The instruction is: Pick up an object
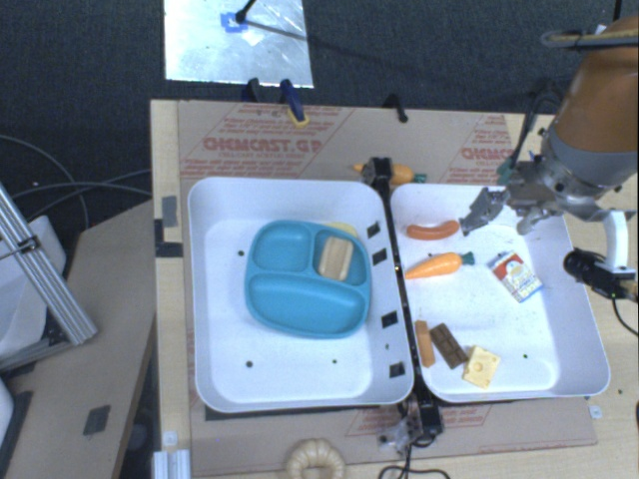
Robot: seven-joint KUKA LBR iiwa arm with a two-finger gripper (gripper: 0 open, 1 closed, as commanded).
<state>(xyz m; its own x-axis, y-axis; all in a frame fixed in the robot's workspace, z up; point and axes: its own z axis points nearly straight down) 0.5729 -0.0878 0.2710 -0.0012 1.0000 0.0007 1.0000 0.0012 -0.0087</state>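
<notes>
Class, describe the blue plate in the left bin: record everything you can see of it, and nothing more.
The blue plate is a rounded, sky-blue tray that looks like smooth plastic, moulded into three compartments: one wide one along the near side and two smaller ones behind. It lies flat near the middle of the left bin, slightly turned. A tan, bread-like piece sits in its rear right compartment. Nothing else touches it.

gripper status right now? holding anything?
Gripper: above the right bin, beside the sausage; nothing seen between its fingers. Open or shut: cannot be told.
</notes>
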